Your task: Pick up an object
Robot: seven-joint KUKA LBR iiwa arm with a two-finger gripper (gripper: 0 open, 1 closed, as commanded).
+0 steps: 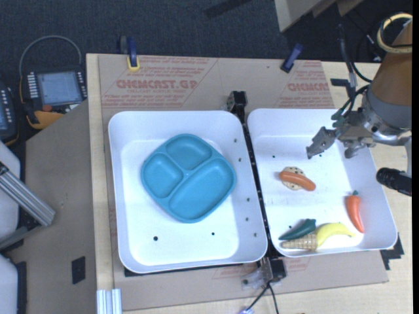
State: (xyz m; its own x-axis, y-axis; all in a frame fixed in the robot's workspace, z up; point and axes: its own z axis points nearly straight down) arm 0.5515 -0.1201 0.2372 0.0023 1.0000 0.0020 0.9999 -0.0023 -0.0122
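The left bin (124, 175) is a shallow white tray with rounded corners and a smooth, glossy floor. On it lies a blue plate (188, 186), a rounded moulded piece divided into three compartments, set at a slant near the bin's middle. White floor shows on all sides of the plate, most of it toward the near edge.

The right bin (275, 133) has the same form and sits just beside the left one, their rims meeting along a dark seam. It carries four small toy foods. A hot dog (297, 179), orange-red in a tan bun, lies near the bin's middle with bare floor around it. A carrot (354, 212), orange with a green tip, lies close to the right wall. A banana (333, 232), yellow and curved, rests at the near wall, touching a ridged tan cone (301, 243) and a dark teal piece (298, 229) at the near left corner.

Both bins stand on a brown board (196, 80) printed with red lettering, which covers the desk.

The grey arm (393, 90) enters from the right, above the right bin's far corner. The tool (335, 145) hangs over the bin's far half, above and to the right of the hot dog, apart from it. Its two fingers are spread, with nothing between them.
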